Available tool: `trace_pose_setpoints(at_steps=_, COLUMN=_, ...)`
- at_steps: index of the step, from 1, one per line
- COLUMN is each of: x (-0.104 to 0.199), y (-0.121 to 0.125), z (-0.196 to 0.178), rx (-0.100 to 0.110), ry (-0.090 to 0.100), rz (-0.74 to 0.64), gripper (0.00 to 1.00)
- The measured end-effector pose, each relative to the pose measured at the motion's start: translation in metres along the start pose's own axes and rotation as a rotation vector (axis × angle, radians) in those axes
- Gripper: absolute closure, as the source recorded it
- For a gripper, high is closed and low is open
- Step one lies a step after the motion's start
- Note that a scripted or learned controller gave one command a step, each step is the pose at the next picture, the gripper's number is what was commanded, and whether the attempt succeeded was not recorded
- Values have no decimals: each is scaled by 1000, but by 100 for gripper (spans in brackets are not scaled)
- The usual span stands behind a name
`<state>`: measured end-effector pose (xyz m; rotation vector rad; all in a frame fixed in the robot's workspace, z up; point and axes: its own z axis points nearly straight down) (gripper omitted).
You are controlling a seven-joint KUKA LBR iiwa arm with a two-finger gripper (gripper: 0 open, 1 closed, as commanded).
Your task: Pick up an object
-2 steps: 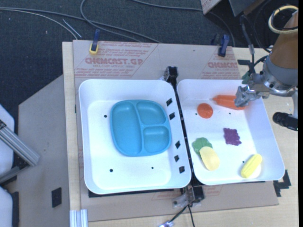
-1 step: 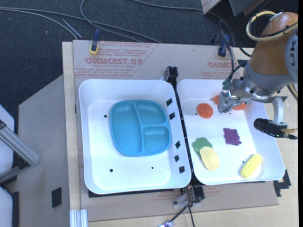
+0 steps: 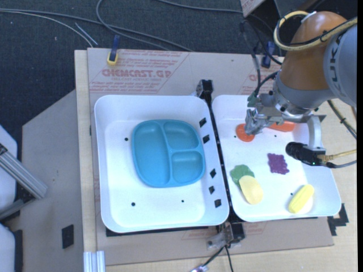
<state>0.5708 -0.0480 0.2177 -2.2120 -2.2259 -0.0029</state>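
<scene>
One blue divided plate (image 3: 168, 152), two yellow pieces (image 3: 251, 190) (image 3: 301, 199), one green (image 3: 240, 171), one purple (image 3: 277, 163) and a flat orange piece (image 3: 246, 134) are seen, the gripper's (image 3: 253, 122) grip being perhaps undeterminable.

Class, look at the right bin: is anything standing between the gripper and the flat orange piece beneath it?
Nothing visible does. The gripper hangs right above the flat orange piece in the right white bin; the purple piece lies well aside.

One camera sits high above the bench (image 3: 142, 67) and looks down at a slant on both white bins (image 3: 113, 152), with the arm (image 3: 317, 50) coming in from the right.
</scene>
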Motion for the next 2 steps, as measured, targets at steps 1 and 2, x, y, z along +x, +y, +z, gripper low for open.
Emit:
trace_pose_setpoints(at_steps=1, x=55, y=-19, z=-11, rx=2, ry=-1, rz=0, gripper=100)
trace_pose_setpoints(at_steps=2, x=99, y=-28, z=-11, rx=2, ry=-1, rz=1, gripper=100)
